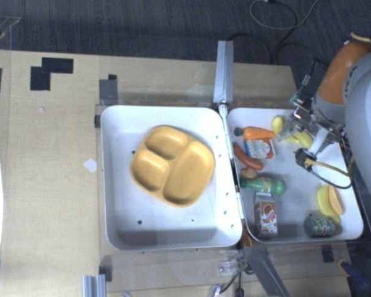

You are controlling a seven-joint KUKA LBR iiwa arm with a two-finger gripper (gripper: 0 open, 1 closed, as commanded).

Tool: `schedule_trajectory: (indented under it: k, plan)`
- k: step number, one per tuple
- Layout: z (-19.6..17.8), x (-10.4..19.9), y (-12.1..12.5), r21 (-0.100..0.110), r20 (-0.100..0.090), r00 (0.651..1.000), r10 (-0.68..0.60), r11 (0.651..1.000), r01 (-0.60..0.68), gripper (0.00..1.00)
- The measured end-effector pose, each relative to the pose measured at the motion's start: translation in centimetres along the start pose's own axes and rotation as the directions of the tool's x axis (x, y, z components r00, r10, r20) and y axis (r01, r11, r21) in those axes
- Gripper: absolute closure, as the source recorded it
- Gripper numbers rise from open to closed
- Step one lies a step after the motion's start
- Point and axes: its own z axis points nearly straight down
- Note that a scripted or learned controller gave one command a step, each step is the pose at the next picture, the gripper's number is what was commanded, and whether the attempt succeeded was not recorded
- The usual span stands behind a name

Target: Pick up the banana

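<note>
Your pale wood bench [49, 184] carries two white bins against dark carpet [142, 11], where a cable [278, 11] loops. The left bin [117, 228] holds a yellow divided tray [173, 164]. The banana [302, 138] lies at the right bin's [352, 228] far edge, just beside the pincer [306, 132]; you can't tell its state.

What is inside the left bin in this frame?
The left bin holds one yellow divided plate with three compartments, all bare. Whatever lies beneath the plate is covered.
</note>
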Motion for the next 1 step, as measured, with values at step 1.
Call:
schedule_trajectory:
  k: [1]
  plan:
    - [1.86,-0.12,-3.34,-0.013,-0.007,1.0,0.023,1.0,-0.023,0.0]
